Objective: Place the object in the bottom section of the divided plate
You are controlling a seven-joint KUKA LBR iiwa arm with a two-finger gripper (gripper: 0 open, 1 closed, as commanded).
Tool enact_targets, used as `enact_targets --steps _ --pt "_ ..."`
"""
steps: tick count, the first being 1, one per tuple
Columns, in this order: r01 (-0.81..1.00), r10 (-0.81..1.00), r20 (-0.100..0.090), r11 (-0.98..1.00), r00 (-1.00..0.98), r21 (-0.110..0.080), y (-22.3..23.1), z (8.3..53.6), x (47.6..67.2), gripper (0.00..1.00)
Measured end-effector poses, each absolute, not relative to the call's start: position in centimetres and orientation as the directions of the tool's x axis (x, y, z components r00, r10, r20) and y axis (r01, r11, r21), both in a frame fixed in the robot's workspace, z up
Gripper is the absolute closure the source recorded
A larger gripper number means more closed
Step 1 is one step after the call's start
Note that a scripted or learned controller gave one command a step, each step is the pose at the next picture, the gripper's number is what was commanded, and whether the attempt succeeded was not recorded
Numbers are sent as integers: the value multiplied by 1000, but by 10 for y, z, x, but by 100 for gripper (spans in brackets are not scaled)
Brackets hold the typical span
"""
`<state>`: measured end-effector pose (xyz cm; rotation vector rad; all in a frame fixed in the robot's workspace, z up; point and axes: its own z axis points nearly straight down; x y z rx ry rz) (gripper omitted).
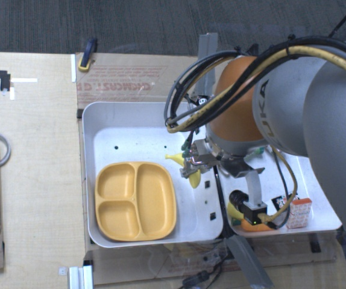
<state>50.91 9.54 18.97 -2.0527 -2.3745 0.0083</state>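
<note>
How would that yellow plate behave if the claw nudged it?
The yellow divided plate looks like thin moulded plastic, so it is probably light and stiff. It lies flat on the smooth white bin floor, so it would likely slide rather than tip. Its low rim suggests little to catch on.

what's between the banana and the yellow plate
In the camera view, just a narrow strip of bare white bin floor separates the banana at the gripper from the divided plate.

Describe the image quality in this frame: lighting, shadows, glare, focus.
Camera view: lighting is even and soft; the yellow divided plate is sharp with a faint sheen and little shadow in the left white bin; the arm looms large and slightly soft; the gripper area by the yellow banana-like object is dim and cluttered.
</note>
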Motion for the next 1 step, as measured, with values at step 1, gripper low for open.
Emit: enact_targets --steps 1 --pt "989 989 -5 -150 150 -4 162 173 556 100"
